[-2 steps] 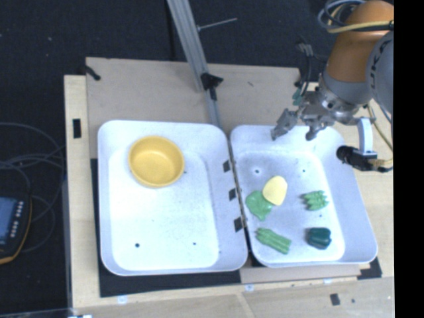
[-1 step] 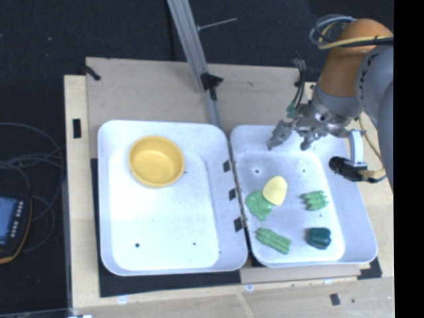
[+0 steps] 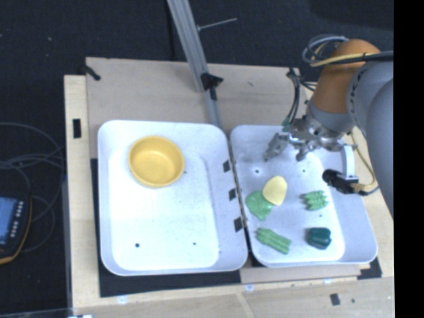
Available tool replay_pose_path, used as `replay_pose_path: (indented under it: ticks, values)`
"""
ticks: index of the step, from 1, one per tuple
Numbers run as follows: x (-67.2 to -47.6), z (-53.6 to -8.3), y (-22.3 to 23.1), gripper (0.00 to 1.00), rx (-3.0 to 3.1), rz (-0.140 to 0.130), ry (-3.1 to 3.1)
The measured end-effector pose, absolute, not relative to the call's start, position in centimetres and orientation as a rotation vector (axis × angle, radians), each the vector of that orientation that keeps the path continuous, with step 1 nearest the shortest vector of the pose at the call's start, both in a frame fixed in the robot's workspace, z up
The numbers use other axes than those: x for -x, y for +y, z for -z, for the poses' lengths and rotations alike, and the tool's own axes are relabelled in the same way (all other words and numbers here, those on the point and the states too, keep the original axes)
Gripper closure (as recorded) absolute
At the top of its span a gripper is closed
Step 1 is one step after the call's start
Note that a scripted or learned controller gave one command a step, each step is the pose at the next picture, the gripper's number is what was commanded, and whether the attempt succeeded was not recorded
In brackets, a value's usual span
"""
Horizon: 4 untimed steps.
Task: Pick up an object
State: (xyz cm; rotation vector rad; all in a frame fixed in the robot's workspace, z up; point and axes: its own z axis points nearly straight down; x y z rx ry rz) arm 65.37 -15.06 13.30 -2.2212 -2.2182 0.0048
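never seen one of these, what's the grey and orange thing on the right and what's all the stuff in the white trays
That is a robot arm, filmed by one camera fixed above the bench and looking down at a slant. Its gripper, a two-fingered claw, hangs open over the far end of the right bin, with nothing between its fingers. Below it lie a pale yellow piece touching a light green one, two ridged green pieces and a dark green block. The left bin holds a yellow bowl. The job is picking up an object.
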Motion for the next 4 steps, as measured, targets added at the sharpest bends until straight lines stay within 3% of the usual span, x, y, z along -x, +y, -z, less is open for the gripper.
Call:
replay_pose_path:
  ticks: [1,2,4]
  values:
    - [-65.3,-9.9,-15.1,0.00,2.222,-0.003,-2.220]
    - [-65.4,-11.2,-15.2,1.00,2.225,0.002,-2.222]
    - [-64.6,-22.4,-13.9,1.00,2.225,0.006,-2.225]
